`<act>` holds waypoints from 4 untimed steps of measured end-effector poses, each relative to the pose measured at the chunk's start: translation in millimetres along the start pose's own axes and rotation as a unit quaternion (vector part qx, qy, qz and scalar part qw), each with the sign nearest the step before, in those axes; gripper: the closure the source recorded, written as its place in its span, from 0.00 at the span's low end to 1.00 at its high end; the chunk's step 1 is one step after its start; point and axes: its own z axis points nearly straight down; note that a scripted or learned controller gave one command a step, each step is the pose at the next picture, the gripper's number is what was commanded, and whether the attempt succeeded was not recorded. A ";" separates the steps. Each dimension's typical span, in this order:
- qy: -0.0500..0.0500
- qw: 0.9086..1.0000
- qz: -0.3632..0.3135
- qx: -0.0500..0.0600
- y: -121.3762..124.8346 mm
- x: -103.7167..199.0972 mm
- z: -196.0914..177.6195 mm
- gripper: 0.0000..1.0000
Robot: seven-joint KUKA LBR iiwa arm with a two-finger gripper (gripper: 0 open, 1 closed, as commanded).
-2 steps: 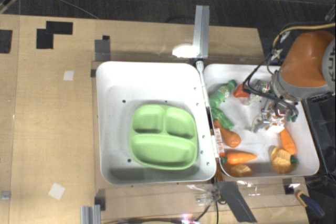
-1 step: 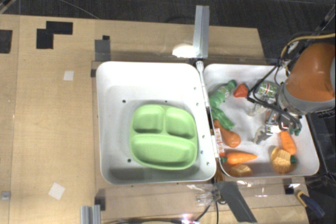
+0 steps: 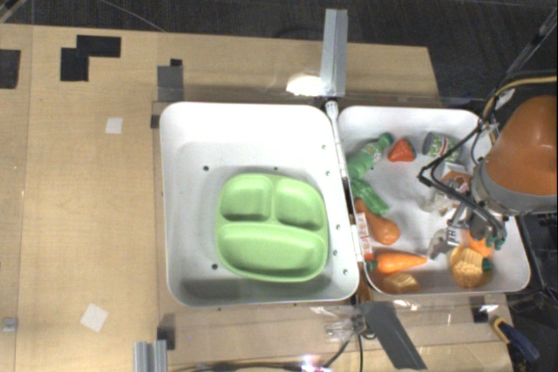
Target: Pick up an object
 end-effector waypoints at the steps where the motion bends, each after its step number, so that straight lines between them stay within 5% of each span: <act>1: -0.008 1.000 -0.004 0.000 1.9 -5.3 -14.3 1.00; 2: 0.002 0.990 0.138 0.001 -19.2 -55.1 -128.4 1.00; 3: 0.004 0.991 0.137 0.001 -18.8 -54.2 -126.5 0.00; 4: -0.014 0.988 0.155 0.001 -34.3 -3.5 -26.4 0.00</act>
